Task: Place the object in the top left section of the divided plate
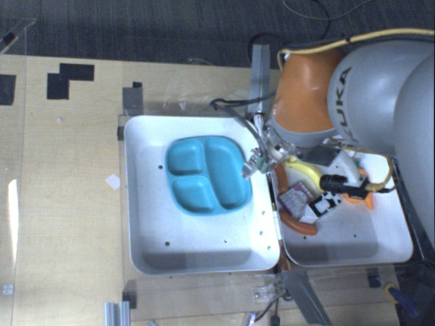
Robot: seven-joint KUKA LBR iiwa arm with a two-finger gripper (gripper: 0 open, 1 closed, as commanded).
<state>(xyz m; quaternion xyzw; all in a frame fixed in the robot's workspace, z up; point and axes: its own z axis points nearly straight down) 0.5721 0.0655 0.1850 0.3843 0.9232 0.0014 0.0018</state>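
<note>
Sitting in the left bin (146, 243), the blue divided plate (205, 174) lies beside the gripper (255, 161), grip unclear.

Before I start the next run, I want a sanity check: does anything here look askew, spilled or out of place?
Nothing looks spilled or damaged. The blue divided plate sits slightly rotated in the left bin. The other items lie jumbled in the right bin, a yellow banana among them.

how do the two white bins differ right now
The left bin holds one thing, a blue divided plate; the right bin holds a jumble, a banana among it. The left bin lies in open view; the arm overhangs much of the right bin. Both are shallow, white and side by side.
</note>
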